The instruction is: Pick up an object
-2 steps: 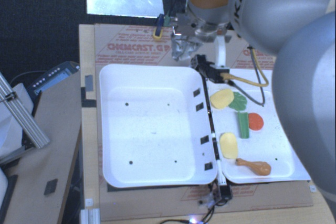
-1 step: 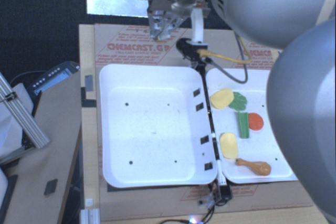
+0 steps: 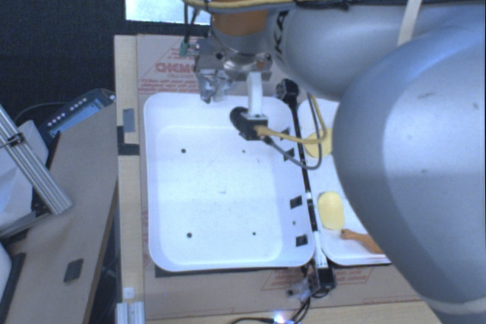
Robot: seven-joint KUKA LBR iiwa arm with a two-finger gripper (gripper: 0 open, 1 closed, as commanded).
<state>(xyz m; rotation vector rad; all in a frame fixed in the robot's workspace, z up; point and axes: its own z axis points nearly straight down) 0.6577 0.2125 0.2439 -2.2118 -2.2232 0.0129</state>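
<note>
Likeliest target: pale yellow lump [image 3: 331,210], rounded, egg-like in outline, lying in the right bin [image 3: 345,254] close to its near left corner and just beside the wall it shares with the left bin [image 3: 149,163]. Matt surface, no hard glint; judged light and probably somewhat soft, foam or hollow plastic, unlikely to break. The rounded shape may roll or squirt out under a pinch, so best taken across its narrower width, at mid-height, coming straight down. The shared wall crowds its left side; a grip along the wall line looks safer than one across it. Orange stick-like piece [image 3: 361,240] lies near the lump toward the bin's near edge, apart from it as far as can be seen; thin and low, harder to pinch. Rest of the right bin is hidden under the arm [image 3: 410,163]. Gripper [image 3: 210,93] hangs over the far edge of the left bin, toward its far right corner, well apart from the lump; nothing seen in it. Jaws: cannot tell whether apart or together from this angle. Both bins sit on the table [image 3: 130,201].
</note>
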